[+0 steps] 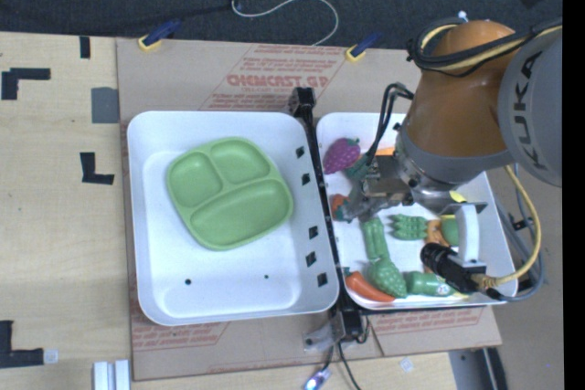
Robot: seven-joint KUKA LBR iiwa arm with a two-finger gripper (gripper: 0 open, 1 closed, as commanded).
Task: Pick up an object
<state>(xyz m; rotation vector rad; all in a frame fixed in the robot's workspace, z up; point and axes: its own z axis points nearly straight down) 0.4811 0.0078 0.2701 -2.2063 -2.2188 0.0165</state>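
Observation:
My gripper [359, 202] is low in the right bin [501, 233], near its left wall, under the grey and orange arm. It hovers over a pile of toy food. A purple bunch of grapes [343, 153] lies just behind it. A long green vegetable [374, 239] lies just in front of it, and a knobbly green piece [385, 274] and an orange carrot [366, 289] sit at the front edge. Another green piece [410, 226] lies to the right. The wrist hides whatever is directly under the gripper.
The left bin [151, 196] holds a green divided plate [229, 192]. A black divider [315, 196] with clips runs between the bins. A cable loops around the right bin's right side [526, 233]. Cardboard lies under both bins.

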